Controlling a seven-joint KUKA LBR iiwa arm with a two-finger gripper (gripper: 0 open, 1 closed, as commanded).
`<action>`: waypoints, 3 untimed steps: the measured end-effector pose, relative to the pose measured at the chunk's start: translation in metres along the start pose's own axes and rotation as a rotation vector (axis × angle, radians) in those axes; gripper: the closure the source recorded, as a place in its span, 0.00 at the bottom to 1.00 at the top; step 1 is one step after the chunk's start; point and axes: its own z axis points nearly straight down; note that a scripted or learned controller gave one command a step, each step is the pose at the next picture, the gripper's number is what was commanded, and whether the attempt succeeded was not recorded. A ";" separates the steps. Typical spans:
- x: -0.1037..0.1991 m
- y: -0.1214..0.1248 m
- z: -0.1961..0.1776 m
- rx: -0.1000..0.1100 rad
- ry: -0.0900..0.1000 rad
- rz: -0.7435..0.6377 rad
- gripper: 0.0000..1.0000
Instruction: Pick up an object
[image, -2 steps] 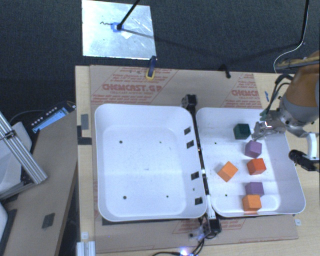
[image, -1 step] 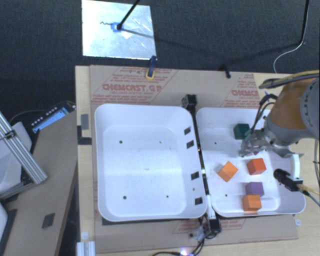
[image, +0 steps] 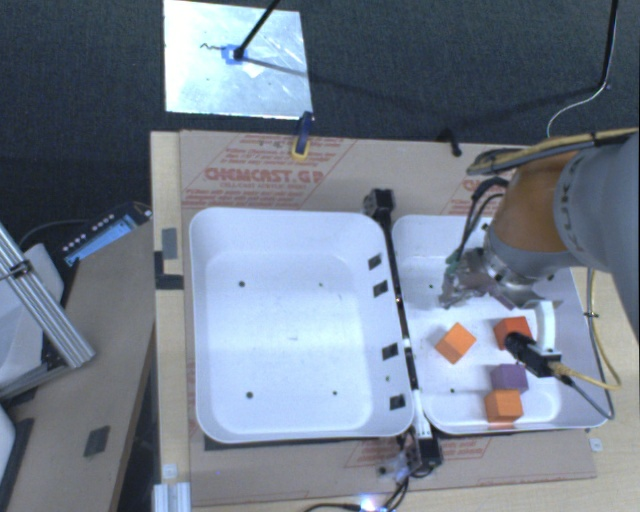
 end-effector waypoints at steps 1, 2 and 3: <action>0.066 0.095 -0.076 -0.015 0.001 -0.004 1.00; 0.137 0.092 -0.147 -0.008 0.002 -0.002 1.00; 0.192 0.092 -0.230 -0.010 0.003 -0.001 1.00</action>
